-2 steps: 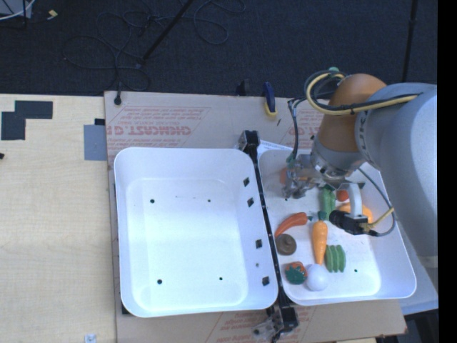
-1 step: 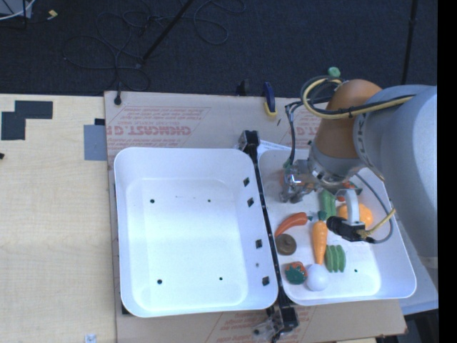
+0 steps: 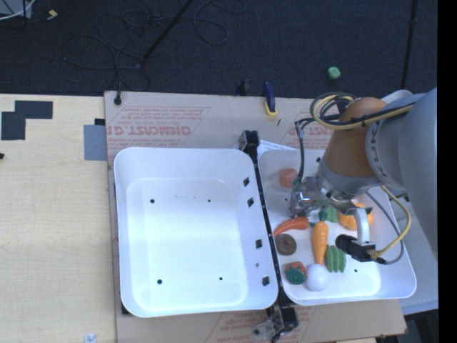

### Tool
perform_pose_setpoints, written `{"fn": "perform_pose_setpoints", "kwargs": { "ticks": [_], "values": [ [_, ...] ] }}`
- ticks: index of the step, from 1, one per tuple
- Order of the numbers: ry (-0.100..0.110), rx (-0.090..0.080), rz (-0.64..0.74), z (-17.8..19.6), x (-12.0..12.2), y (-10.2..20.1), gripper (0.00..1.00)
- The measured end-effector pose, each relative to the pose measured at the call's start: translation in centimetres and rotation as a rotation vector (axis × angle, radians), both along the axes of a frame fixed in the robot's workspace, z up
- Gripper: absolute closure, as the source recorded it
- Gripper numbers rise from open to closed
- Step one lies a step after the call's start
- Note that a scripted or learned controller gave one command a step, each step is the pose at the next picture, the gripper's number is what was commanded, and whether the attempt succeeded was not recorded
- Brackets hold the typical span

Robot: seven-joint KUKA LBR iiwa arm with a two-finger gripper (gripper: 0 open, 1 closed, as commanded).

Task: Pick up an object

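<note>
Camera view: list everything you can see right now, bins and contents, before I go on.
Left bin: 1, white, left half of bench.
Right bin: 1, white, beside it, holding the toys.
Carrot: 1, orange, right bin centre.
Green ridged piece: 1, right of carrot.
White ball: 1, near front rim.
Brown disc: 1, by the divider.
Pink piece: 1, far end.
Arm: 1, grey with orange band, over right bin.
Gripper: 1, low among the toys.

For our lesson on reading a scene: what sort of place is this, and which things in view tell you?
Probably a robotics lab test bench: a grey robot arm reaches over two white bins, toy food fills the right one, and loose cables trail behind.
</note>
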State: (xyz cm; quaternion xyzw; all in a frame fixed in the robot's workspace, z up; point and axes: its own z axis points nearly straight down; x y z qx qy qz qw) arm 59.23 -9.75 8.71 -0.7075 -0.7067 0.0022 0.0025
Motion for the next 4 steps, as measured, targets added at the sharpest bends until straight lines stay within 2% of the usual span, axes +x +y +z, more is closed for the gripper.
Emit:
{"fn": "perform_pose_setpoints", "kwargs": {
  "ticks": [1,2,3,4],
  "values": [
    [-0.017,0.001,0.007,10.8,3.5,4.6,1.0],
    [-0.001,0.001,0.003,10.0,1.5,7.2,1.0],
    [-0.006,0.001,0.004,10.0,4.9,10.1,1.0],
    [-0.005,0.001,0.004,10.0,5.1,13.0,1.0]
  ]
}}
